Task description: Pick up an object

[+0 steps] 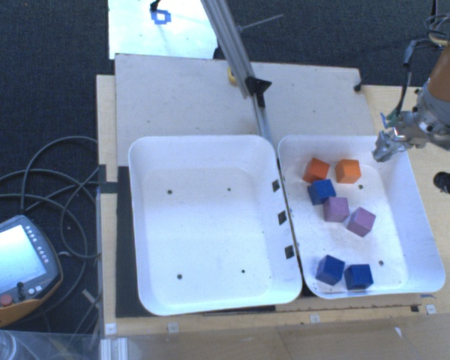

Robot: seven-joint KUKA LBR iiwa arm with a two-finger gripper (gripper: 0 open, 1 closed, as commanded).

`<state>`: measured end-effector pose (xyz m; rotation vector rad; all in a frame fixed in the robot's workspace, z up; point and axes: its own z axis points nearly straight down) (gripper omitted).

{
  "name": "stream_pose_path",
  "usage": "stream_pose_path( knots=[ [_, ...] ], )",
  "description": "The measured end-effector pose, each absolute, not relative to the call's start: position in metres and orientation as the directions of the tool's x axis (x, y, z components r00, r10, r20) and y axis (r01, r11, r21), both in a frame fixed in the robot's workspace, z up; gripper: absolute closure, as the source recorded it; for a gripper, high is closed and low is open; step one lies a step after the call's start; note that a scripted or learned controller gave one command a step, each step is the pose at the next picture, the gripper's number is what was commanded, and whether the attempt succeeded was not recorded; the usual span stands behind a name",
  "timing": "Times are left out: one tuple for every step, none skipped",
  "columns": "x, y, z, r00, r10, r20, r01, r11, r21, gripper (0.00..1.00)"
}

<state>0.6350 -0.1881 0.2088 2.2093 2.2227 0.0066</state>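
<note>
The right bin (424,223) holds several small blocks. Two orange blocks (316,169) (348,171) lie near its far side, with a blue block (321,191) just in front of them. Two purple blocks (335,208) (361,221) sit near the middle. Two more blue blocks (330,269) (358,276) rest side by side near the front rim. My gripper (386,146) hangs over the bin's far right corner, up and to the right of the orange blocks. Nothing shows under it.
The left bin (142,201) stands beside the right one, joined at a rim with dark clips (282,217). A slanted metal pole (232,40) crosses the back board. Cables and a teach pendant (15,265) lie on the floor at the left.
</note>
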Motion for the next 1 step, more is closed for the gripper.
stream_pose_path(
  knots=[
    [0.6381, -0.1955, 0.2724, -0.005, 1.000, -0.004, 1.000, 0.005, 0.010, 1.00]
  ],
)
